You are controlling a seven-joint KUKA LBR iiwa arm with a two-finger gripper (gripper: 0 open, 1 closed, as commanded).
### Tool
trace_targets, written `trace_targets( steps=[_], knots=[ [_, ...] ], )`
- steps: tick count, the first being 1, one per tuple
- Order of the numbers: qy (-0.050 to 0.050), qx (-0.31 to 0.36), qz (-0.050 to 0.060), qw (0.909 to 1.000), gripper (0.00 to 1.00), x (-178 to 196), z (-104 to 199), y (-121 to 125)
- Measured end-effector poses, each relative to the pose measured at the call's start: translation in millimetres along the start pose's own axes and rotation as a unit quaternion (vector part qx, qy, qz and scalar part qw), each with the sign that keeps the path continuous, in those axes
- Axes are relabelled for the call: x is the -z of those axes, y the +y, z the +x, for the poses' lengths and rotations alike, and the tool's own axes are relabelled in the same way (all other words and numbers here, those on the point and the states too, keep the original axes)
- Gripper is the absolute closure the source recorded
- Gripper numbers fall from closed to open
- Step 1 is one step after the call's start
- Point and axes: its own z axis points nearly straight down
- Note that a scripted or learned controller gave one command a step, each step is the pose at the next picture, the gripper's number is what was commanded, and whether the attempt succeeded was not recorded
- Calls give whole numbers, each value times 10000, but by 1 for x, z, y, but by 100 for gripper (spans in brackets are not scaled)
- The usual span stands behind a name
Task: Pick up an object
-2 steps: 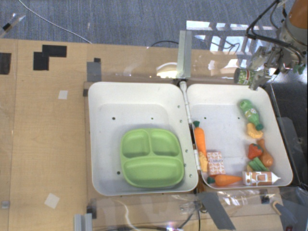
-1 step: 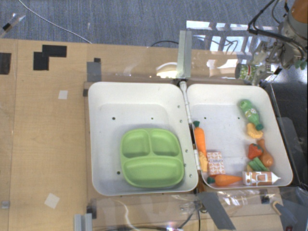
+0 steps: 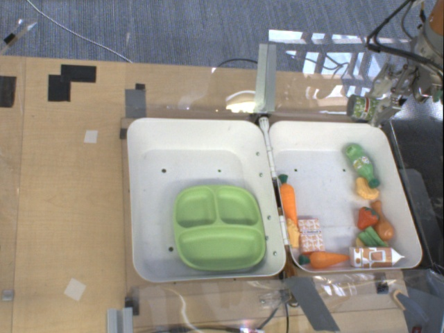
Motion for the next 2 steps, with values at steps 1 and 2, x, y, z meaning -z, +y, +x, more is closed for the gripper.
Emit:
trace_targets(
  steps=[1, 2],
  knots=[
    [17, -129, -14, 9999, 100, -28, 11, 54],
    [-48, -126, -10, 9999, 100, -13, 8, 54]
  ],
)
